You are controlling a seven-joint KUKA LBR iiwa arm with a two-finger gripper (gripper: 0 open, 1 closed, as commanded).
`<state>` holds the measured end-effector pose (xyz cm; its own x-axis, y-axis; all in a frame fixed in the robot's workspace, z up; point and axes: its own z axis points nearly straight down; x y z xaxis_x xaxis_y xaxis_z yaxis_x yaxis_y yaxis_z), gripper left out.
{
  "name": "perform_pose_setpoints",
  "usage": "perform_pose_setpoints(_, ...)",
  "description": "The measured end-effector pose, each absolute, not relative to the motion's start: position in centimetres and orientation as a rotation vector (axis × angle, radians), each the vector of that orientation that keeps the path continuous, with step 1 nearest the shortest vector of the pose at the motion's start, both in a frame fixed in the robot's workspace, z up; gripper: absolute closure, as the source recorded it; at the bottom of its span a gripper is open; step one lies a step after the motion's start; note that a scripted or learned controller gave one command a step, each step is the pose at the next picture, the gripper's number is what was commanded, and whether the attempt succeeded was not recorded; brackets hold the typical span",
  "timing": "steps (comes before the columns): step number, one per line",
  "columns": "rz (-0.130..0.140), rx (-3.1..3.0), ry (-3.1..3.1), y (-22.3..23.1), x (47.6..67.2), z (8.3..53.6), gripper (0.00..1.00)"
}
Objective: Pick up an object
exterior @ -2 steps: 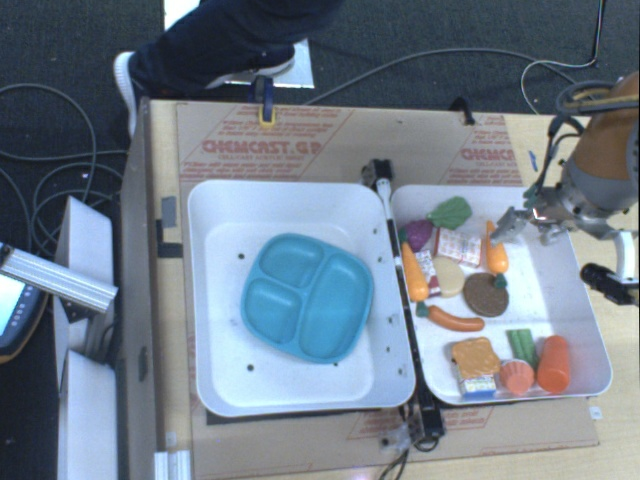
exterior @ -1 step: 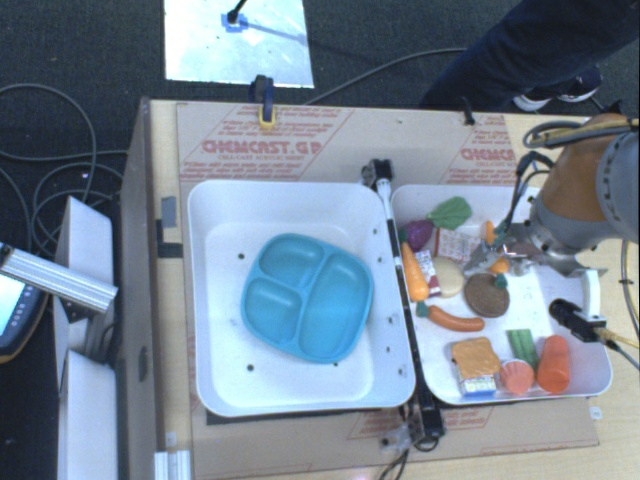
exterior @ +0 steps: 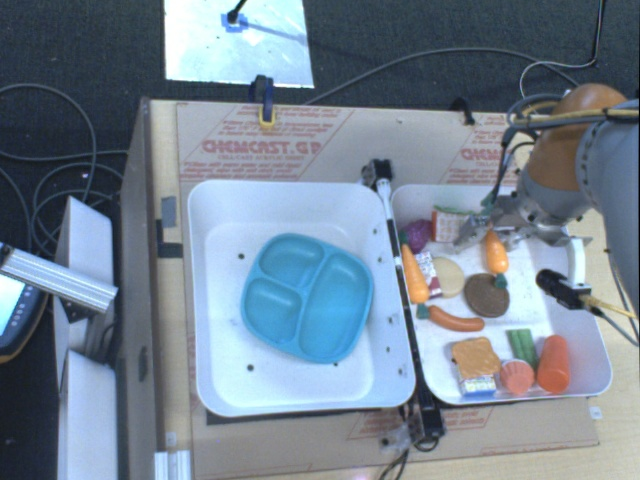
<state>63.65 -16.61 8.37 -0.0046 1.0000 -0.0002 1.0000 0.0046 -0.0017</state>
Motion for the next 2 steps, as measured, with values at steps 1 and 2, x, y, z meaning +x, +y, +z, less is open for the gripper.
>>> perform_pose_setpoints(1,-0.001,-2.215,-2.233,-16.6,63.8,9.6,1.0)
perform_pose_setpoints(2,-0.008,-2.218,-2.231,-10.0,62.7,16.8,1.0)
